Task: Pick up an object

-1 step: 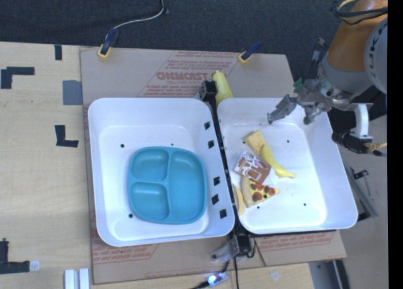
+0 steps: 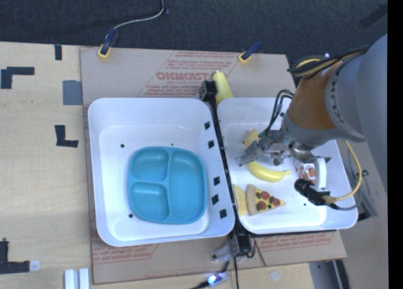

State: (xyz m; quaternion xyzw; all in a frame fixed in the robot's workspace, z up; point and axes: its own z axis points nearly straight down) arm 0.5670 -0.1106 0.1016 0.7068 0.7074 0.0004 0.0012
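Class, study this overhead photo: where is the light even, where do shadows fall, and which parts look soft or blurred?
Camera view: lighting is even and diffuse, with no hard glare on the white bins; faint shadows sit under the blue tray and banana; the arm close to the lens looks soft; the gripper area is slightly blurred.
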